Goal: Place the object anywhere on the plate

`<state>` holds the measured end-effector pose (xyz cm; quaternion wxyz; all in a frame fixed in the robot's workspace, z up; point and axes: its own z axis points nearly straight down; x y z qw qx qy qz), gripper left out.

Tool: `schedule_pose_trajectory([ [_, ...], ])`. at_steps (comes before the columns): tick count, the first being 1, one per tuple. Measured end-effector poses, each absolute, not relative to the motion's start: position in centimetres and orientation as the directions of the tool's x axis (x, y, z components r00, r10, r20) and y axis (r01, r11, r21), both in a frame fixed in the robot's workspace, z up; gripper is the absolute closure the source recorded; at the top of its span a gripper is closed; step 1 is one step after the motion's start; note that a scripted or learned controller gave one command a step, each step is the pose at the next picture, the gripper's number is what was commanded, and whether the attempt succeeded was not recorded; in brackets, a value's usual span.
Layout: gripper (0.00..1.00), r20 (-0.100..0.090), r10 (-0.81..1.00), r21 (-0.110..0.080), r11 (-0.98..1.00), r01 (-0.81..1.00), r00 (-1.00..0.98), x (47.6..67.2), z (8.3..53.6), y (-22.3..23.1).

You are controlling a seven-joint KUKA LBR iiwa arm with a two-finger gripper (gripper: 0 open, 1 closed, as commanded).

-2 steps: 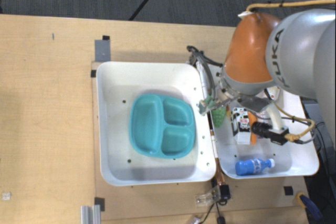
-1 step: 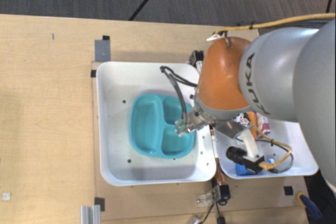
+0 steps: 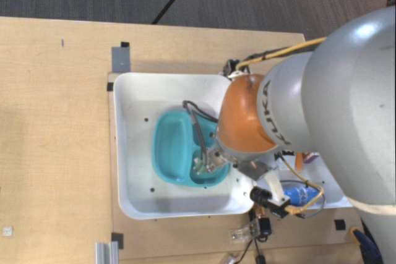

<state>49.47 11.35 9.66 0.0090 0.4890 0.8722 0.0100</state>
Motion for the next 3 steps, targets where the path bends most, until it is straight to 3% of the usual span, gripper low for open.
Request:
schedule_pose_trajectory([
  [1,1.0,-0.001,0.935,0.004,0.355,0.935,-0.355,57.4,12.9,15.6],
  [2,1.0,0.005,0.978,0.032,0.209,0.977,-0.209,51.3,9.8,22.3],
  [3,1.0,-0.003,0.934,0.014,0.358,0.934,-0.358,49.1,12.1,22.0],
])
